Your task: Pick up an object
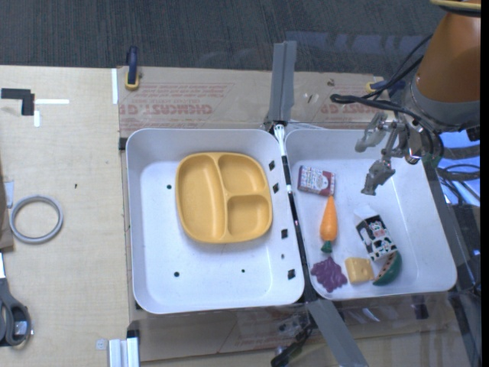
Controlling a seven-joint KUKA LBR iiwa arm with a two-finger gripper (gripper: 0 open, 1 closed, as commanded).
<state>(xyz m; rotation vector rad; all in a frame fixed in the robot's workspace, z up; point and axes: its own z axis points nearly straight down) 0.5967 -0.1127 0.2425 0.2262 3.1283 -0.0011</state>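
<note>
Risk: gripper [380, 176], fingers' state cannot be told, hovers over right white bin [428, 205]; crowded orange plastic carrot [328, 220] and red packet [315, 180] could deflect a descent.

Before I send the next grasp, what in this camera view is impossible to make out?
- Two-finger gripper: finger spacing too small and blurred to judge.
- Small red printed carton: label text too small to read.
- Green-rimmed watermelon slice toy: partly covered by the black-and-white patterned box.
- Grey arm with orange band: cut off by the frame's top.
</note>
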